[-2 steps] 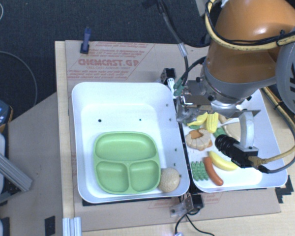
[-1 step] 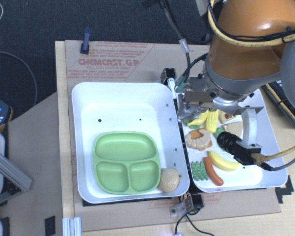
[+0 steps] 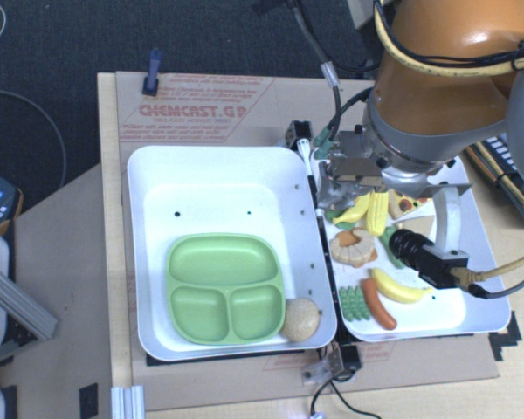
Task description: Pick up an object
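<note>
Our hand (image 3: 364, 201) hangs over the right bin (image 3: 472, 317), above a banana (image 3: 398, 288) and sausage (image 3: 378, 303); we cannot tell its grip. A green tray (image 3: 224, 288) lies in the left bin (image 3: 218, 177).

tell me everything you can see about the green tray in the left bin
The green tray is a pale green, matte, plastic-looking divided plate with rounded corners: one wide compartment across the top and two smaller ones below. It lies flat on the floor of the left bin, toward its near edge. All three compartments look bare. A round beige ball-like item sits against its lower right corner.
</note>
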You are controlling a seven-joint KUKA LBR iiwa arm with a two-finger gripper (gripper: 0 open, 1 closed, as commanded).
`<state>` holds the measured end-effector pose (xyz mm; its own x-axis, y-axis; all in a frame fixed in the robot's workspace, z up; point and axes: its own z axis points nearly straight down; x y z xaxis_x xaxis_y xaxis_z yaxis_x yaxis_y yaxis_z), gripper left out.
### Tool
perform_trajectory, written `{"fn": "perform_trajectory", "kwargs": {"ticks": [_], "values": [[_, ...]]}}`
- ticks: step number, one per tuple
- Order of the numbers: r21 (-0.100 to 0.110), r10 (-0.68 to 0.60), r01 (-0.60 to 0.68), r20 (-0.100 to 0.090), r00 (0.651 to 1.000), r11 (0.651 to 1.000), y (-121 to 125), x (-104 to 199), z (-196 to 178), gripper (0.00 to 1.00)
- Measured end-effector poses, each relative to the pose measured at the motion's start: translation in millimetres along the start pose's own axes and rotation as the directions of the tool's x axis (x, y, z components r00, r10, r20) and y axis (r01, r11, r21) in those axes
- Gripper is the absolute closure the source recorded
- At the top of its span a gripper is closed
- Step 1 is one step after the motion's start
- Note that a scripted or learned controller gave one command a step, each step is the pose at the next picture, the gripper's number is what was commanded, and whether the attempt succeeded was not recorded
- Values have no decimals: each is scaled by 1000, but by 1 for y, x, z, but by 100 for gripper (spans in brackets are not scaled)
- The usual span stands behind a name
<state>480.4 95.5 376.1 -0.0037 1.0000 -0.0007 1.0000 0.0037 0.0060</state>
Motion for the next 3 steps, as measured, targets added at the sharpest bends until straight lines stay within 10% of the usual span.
{"fn": "perform_trajectory", "kwargs": {"ticks": [3], "values": [[-1,3,-3,-2,1000,1000,0,-9,-70,100]]}}
